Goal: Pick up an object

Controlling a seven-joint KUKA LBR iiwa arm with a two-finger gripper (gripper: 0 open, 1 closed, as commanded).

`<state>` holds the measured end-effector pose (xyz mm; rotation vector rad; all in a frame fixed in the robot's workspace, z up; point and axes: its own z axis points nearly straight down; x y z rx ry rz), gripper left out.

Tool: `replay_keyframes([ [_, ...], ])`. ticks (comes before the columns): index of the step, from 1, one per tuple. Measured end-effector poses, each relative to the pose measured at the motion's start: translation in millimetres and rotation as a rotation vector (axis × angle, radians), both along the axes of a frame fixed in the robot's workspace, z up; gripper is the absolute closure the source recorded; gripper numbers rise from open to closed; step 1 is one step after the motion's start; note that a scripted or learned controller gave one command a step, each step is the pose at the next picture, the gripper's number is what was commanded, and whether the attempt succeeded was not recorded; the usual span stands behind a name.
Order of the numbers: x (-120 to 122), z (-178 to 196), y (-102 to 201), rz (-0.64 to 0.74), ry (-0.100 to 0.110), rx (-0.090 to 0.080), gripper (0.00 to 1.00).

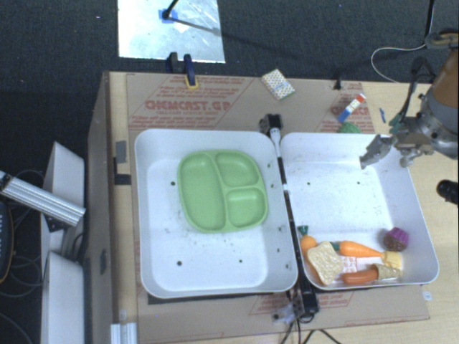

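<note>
Two white bins sit on a brown bench (215, 102) above dark carpet (57, 41). The gripper (391, 151) hovers with fingers spread and empty over the right bin (344, 192); toy food (351, 260) lies in its near corner. A green tray (221, 190) rests in the left bin (161, 264).

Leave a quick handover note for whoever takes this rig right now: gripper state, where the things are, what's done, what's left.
Gripper: jaws open, holding nothing, above the upper right edge of the right bin.
Objects: toy food piled in the right bin's near corner: a carrot, a cracker, a sausage and a purple piece. The left bin holds a green divided plate.
Done: nothing picked yet.
Left: move to the pile, come down, close on one object and lift it.
</note>
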<state>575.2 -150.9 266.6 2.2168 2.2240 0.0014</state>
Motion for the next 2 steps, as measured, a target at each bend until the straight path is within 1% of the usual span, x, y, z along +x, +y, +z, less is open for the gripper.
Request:
replay_keyframes([
  [1, -77, -117, 0, -0.003, 0.003, 0.001, 0.0],
  [2, -46, -182, -9, -0.002, 0.0, 0.0, 0.0],
])
